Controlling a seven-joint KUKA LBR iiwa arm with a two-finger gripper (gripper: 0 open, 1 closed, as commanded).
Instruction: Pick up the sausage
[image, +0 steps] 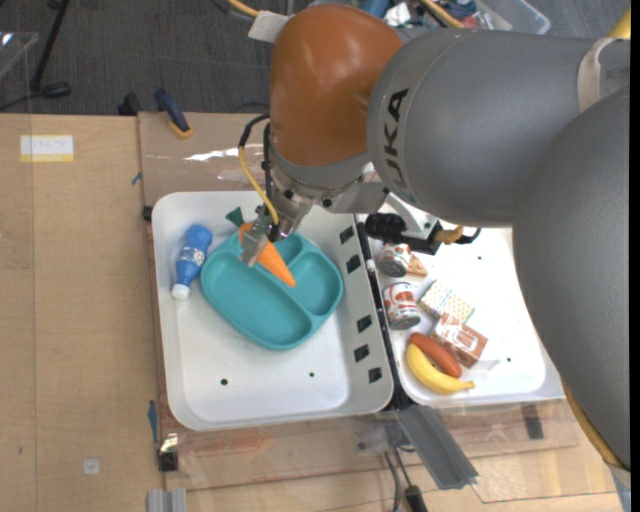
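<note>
The sausage (433, 352), reddish brown, lies in the right bin (520, 300) near its front left corner. It rests against the top of a yellow banana (437, 374). My gripper (259, 238) is far from it, over the left bin (200, 370). It is down on the thick end of an orange carrot (278, 266) on the teal divided plate (270, 310), and the carrot's body shows on both sides of the shut fingers. The arm's big grey and orange body covers the back of both bins.
A blue and white bottle (190, 258) lies left of the plate. In the right bin two small cans (400, 298), a patterned box (446, 300) and a red carton (465, 340) crowd close behind the sausage. The divider (365, 320) runs between the bins.
</note>
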